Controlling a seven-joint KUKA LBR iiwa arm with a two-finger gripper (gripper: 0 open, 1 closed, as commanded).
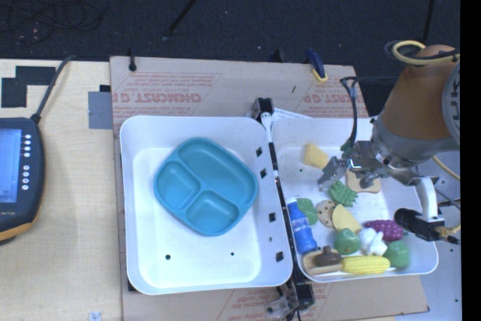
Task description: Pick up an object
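While the grey arm (pixel 421 113) with its orange band reaches in from the right, its gripper (pixel 347 175) hangs low over the middle of the right bin (pixel 428 259), with the dark fingers (pixel 331 174) pointing left and near; whether they are apart or together I cannot tell, since they blur into the clutter under them, and nothing can be seen held between them. Just beneath and near the fingertips lies a green leafy toy (pixel 343 193), and a tan flat piece (pixel 368 184) sits just to its right, partly under the wrist. A yellow block (pixel 316 155) rests to the far left of the gripper, apart from it. Along the left wall of this bin a blue bottle (pixel 302 228) lies lengthwise, with a small green piece (pixel 307 208) beside it and a round cookie (pixel 325 213) next to that. Nearer still come a yellow lemon-like piece (pixel 345 219), a green pepper (pixel 346 241), a white item (pixel 370 240), purple grapes (pixel 383 227), a yellow corn cob (pixel 366 264) and a brown piece (pixel 325 260) by the near rim. The left bin (pixel 143 267) holds a blue divided plate (pixel 205 186), lying flat and well apart from the gripper. Both bins stand on a cardboard sheet (pixel 195 90), and a black handheld pendant (pixel 16 173) lies on the bench at the far left.
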